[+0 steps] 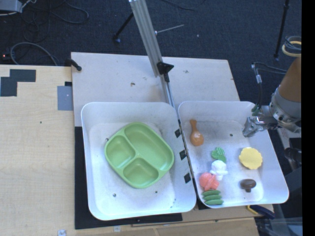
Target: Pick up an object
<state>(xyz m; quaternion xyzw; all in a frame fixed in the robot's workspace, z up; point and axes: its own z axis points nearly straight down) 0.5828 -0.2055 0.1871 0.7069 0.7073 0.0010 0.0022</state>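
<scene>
The tool sits over the upper right part of the right bin, just inside its right rim, at the end of the arm reaching in from the right. Whether its fingers are open or closed cannot be told; nothing is seen between them.

Nearest to it, just below, lies a yellow disc. Further down rests a brown mushroom-shaped piece. Toward the bin's middle: a green leafy piece, a white piece touching below it, a pink-red piece, and green pods at the lower edge. An orange-brown pear-shaped piece lies near the left wall.

The left bin holds a green divided tray. Both bins stand on the surface.
</scene>
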